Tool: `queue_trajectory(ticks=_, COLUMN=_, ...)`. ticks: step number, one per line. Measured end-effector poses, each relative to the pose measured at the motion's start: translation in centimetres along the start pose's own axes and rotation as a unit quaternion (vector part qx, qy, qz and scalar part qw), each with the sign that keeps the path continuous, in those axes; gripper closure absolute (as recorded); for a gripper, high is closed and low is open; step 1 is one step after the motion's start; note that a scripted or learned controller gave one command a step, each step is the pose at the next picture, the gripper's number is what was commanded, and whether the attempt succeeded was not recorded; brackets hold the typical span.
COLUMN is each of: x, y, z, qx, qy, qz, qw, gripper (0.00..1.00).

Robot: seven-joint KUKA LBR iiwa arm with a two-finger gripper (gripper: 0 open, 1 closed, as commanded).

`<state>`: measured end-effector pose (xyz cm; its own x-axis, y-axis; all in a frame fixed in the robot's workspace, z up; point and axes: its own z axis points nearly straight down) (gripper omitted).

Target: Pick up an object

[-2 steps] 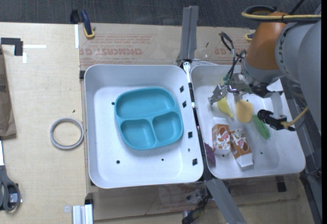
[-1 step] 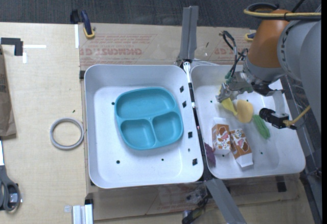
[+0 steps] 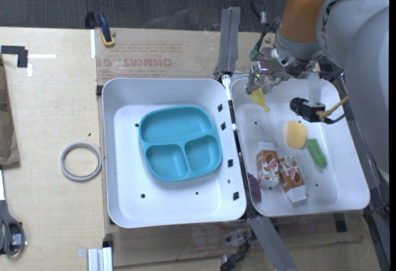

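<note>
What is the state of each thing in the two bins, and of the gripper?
Blue divided plate: flat in the left bin, right way up, compartments empty.
Two snack packets: lying flat, side by side, right bin.
Yellow piece: lying loose.
Green piece: lying beside it.
Gripper: above the right bin's far-left corner, small yellow thing under it.

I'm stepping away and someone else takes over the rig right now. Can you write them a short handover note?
Gripper: at the far corner of the right bin, on the side next to the left bin.
A small yellow piece shows just below it. I cannot tell if it is gripped.
Also in the right bin: a yellow lump, a green piece and two printed packets.
The left bin has a blue divided tray.
Done: no pick confirmed.
Left: get a clear grip on one object and lift it.
</note>
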<state>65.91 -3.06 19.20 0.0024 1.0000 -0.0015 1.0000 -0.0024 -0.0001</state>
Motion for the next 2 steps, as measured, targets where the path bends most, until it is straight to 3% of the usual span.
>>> queue_trajectory(ticks=1, x=-2.4, y=-1.7, z=-3.8, qx=0.0, qy=0.0, qz=-0.032, qw=0.9995, gripper=1.0)
queue_trajectory(ticks=2, x=-1.5, y=-1.4, z=-5.1, qx=0.001, qy=0.0, qz=-0.035, qw=0.9994, gripper=1.0)
